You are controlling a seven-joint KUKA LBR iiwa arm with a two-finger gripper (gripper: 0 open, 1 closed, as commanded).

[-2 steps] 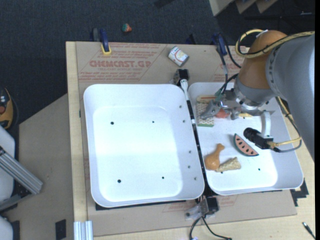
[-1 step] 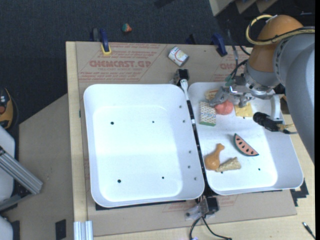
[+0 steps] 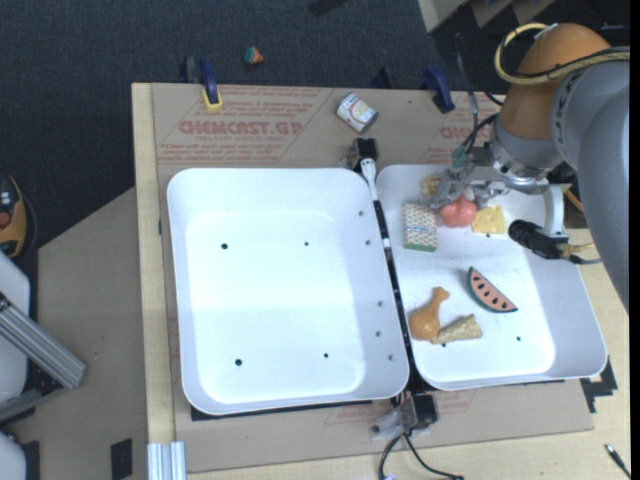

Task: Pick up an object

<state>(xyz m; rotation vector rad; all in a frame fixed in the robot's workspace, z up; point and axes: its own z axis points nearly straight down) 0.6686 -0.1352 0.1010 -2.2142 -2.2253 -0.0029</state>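
Note:
My gripper (image 3: 455,192) hangs low over the far part of the right bin (image 3: 560,353), directly above a pink-red rounded object (image 3: 460,213) and seemingly touching its top. A yellow piece (image 3: 489,221) lies just right of the pink one. A patterned pale block (image 3: 420,226) sits to the left. Nearer the front lie a watermelon slice (image 3: 491,292), an orange drumstick (image 3: 429,315) and a tan wedge (image 3: 461,330). Something small and tan (image 3: 432,183) is partly hidden behind the gripper.
The left bin (image 3: 185,268) stands beside the right one, and their rims meet in the middle. On the bench behind the bins lie a small white box (image 3: 356,113) and a black clip (image 3: 365,152). Blue clamps (image 3: 209,76) (image 3: 436,86) hold the far edge.

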